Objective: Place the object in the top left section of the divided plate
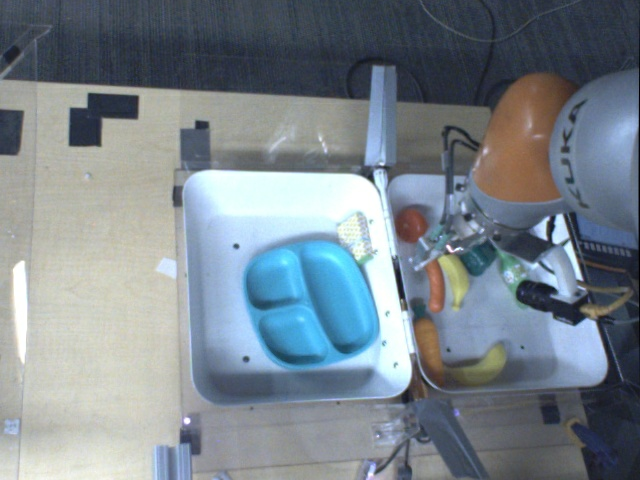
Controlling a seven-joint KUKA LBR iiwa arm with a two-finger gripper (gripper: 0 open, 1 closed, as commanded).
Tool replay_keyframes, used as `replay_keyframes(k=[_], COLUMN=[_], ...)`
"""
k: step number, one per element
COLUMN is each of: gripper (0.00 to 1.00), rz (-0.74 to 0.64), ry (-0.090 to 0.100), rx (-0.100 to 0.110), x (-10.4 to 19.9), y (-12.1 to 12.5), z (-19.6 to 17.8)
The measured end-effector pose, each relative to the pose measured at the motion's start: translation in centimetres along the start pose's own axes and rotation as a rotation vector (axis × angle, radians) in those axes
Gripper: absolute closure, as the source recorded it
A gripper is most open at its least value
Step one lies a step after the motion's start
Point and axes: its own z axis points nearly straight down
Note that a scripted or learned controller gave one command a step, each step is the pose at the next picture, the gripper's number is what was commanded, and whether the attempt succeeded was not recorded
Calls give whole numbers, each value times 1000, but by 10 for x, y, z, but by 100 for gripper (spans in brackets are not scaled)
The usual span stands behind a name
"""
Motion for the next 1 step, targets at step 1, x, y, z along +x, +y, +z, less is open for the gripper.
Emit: replay_keyframes(k=[1], gripper=[100], rz=[113], ry=[2], rx=[0], x=[87], y=[-13], z=[0])
